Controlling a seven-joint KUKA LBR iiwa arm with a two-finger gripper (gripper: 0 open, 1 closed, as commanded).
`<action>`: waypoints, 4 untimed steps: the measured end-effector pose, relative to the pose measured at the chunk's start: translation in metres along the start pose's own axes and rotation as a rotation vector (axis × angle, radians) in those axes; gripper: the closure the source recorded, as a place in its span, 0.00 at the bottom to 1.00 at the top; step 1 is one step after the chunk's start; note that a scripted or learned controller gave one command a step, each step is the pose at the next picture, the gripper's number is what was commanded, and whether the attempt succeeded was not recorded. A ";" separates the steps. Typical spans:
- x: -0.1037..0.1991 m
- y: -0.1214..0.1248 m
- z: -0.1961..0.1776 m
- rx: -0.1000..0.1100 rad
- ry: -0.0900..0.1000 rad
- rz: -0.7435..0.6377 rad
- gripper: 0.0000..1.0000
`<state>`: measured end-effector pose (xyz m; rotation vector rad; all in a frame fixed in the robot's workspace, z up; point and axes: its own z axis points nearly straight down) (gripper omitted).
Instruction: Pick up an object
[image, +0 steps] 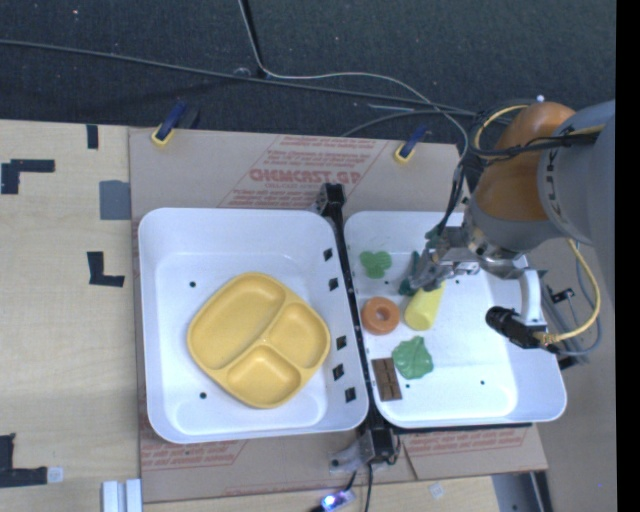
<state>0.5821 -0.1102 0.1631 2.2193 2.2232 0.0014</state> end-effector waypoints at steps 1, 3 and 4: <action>-0.001 0.004 -0.063 -0.005 -0.001 0.000 1.00; 0.056 0.011 -0.079 0.003 0.000 -0.004 1.00; 0.106 0.024 -0.081 0.002 0.000 -0.005 1.00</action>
